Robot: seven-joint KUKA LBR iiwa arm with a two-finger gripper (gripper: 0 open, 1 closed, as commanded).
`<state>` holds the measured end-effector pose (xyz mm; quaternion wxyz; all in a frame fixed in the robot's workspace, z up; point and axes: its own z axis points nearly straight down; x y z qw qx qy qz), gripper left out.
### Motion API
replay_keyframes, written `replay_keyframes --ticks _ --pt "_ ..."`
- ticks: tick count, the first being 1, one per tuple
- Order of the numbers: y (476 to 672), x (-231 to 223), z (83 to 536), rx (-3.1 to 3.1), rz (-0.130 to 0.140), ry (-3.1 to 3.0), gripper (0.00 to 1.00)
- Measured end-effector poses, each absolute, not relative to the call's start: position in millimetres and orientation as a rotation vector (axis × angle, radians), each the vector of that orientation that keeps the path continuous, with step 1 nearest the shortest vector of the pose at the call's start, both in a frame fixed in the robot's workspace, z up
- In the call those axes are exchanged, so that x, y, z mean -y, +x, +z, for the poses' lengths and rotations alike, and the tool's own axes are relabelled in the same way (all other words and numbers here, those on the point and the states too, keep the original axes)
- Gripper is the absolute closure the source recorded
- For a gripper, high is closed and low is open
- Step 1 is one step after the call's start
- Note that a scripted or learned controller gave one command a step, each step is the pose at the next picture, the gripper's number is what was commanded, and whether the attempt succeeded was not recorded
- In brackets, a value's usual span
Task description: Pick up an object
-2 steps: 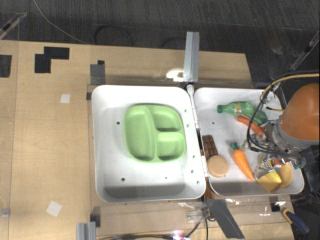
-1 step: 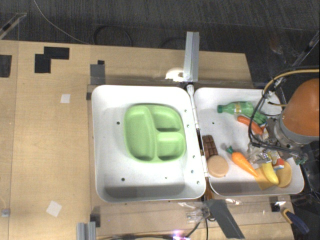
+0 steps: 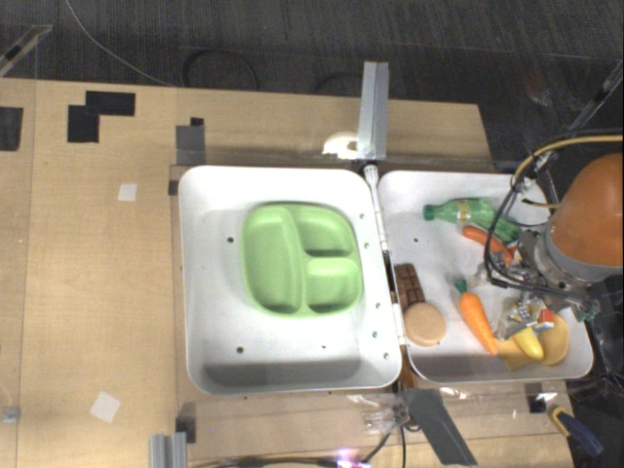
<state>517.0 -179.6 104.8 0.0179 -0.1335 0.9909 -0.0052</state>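
Note:
The right bin (image 3: 426,189) holds several toy foods. A green bottle (image 3: 466,210) lies at its back, with a small red-orange piece (image 3: 478,234) just in front of it. An orange carrot (image 3: 477,322) lies in the middle, and a brown chocolate bar (image 3: 409,284) and a round tan bun (image 3: 425,325) sit by the left wall. A yellow banana (image 3: 526,344) and a yellow fruit (image 3: 557,341) rest in the front right corner. My gripper (image 3: 525,312) hangs low over that corner, just above the banana and right of the carrot. The wrist and cables hide its tips.
The arm's orange band (image 3: 590,211) and looping black cables (image 3: 507,224) overhang the right bin's right side. The left bin (image 3: 210,291) holds a green divided plate (image 3: 300,257). A metal post (image 3: 373,105) stands behind the wall between the bins.

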Motion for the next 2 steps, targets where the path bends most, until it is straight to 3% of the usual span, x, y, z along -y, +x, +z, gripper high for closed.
replay_keyframes --ticks 1,2 --pt "517.8 121 91 -3.028 -0.014 -0.762 0.00" --pt "502.8 123 92 -3.037 -0.013 -0.699 0.00"
